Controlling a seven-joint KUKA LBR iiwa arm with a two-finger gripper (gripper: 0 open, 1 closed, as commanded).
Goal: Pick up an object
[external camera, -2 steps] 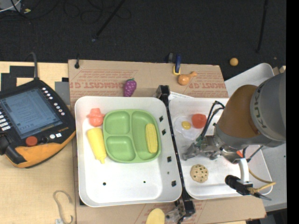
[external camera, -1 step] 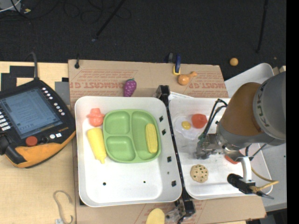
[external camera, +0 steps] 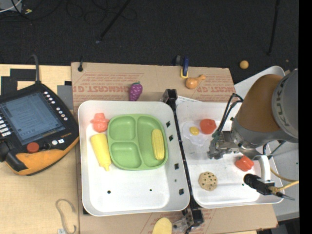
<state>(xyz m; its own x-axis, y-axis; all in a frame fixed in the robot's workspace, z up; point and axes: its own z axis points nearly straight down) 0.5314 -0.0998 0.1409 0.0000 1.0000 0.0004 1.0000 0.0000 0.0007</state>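
My gripper (external camera: 217,150) is low in the right bin (external camera: 222,199), near its middle, over bare white floor. Nothing shows between its fingers. A red tomato-like piece (external camera: 208,126) and a small yellow piece (external camera: 194,130) lie up-left of it. An orange-red piece (external camera: 244,163) sits just to its right, under the arm. A chocolate-chip cookie (external camera: 208,180) lies below it near the bin's front.
The left bin (external camera: 92,179) holds a green divided plate (external camera: 136,143) with a corn cob (external camera: 157,144), a yellow piece (external camera: 101,150) and a pink piece (external camera: 99,123). A purple grape bunch (external camera: 135,90) and an orange pear (external camera: 193,81) lie behind the bins. A teach pendant (external camera: 34,126) sits left.
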